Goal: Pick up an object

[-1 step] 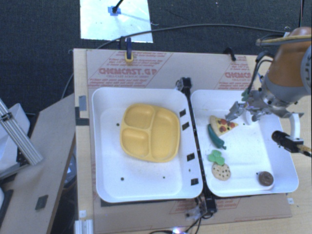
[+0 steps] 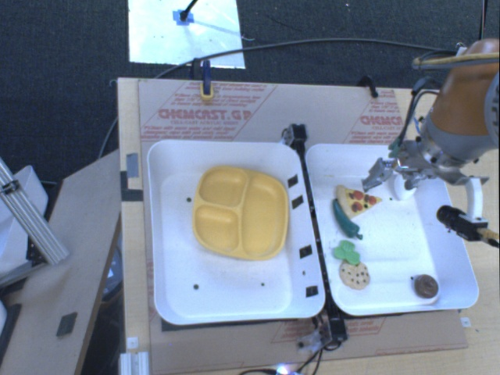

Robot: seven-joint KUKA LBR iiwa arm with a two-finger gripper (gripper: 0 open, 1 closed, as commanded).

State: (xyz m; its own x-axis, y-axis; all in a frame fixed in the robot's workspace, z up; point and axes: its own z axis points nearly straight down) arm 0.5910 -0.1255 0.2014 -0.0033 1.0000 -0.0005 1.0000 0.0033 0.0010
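Approach step: gripper point(image 2: 384, 176) low over the right bin point(image 2: 453, 287), nothing held yet

Camera view: fingers look slightly apart, with no object between them. Gripper sits near the bin's far edge; the pizza slice point(image 2: 358, 199) lies just beside the fingertips, toward the left wall. Green pepper point(image 2: 345, 219) is next along that wall, then broccoli point(image 2: 346, 251) and cookie point(image 2: 354, 274) nearer the front edge; brown disc point(image 2: 426, 286) by the front right corner. Yellow tray point(image 2: 240, 212) occupies the left bin point(image 2: 176, 287). Judged next: shift left over the slice, descend, close

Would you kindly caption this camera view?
Gripper hovers open beside pizza slice in right bin; yellow tray fills left.
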